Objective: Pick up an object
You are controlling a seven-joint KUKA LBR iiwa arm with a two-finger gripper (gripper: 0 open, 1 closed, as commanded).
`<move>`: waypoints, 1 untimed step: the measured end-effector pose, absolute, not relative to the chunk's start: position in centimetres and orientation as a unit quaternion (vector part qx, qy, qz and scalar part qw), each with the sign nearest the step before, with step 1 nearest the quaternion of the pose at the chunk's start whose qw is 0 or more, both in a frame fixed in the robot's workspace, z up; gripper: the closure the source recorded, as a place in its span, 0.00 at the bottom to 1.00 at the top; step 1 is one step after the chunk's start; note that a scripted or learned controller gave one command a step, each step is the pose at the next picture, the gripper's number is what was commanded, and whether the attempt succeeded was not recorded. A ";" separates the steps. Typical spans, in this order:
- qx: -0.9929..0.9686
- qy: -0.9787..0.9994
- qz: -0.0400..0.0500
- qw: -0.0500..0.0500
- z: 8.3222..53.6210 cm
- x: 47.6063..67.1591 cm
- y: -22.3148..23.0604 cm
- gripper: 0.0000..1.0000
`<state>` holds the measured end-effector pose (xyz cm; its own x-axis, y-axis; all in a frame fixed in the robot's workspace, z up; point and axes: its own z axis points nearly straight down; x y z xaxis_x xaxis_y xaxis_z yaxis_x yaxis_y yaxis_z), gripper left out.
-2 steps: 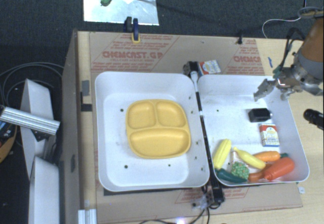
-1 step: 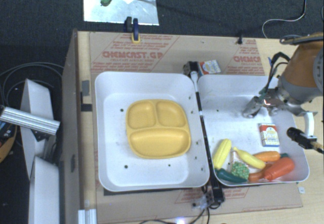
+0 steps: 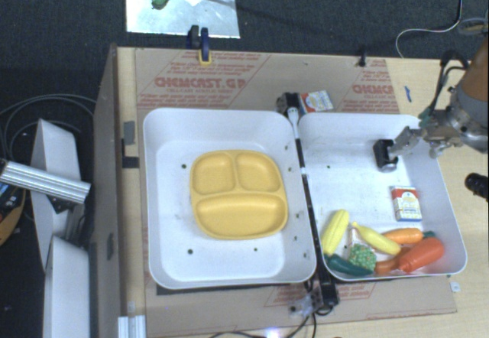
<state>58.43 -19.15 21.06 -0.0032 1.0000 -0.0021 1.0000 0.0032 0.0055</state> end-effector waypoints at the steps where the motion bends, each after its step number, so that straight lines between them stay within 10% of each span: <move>1: 0.706 0.708 0.000 -0.001 9.1 64.0 -20.6 0.00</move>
<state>64.03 -20.58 9.14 -0.0032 1.0000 0.0006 1.0000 0.0032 -0.0018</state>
